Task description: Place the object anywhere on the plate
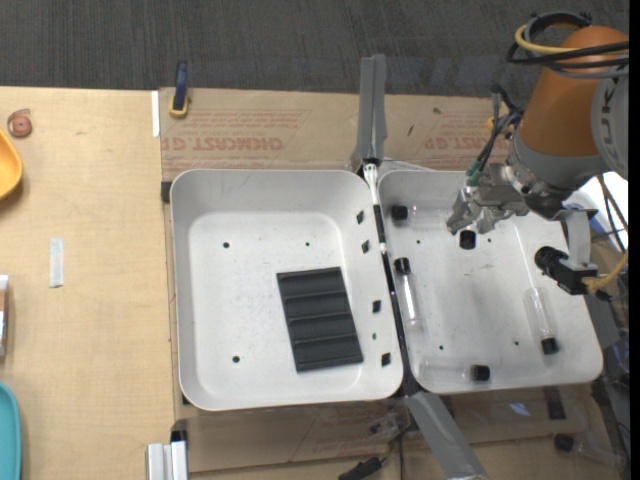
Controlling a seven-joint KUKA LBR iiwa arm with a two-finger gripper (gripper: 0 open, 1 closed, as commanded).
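Overhead, the arm (570,108) reaches in from the right, its claw (470,218) low over the right bin's (500,368) far part. A dark ridged plate (319,318) lies in the left bin (200,298).

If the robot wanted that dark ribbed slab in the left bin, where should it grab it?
Probably from straight above, with the gripper closing across the narrow width of the slab. It lies flat in the left bin, so its two long edges look like the easiest opposing sides to pinch.
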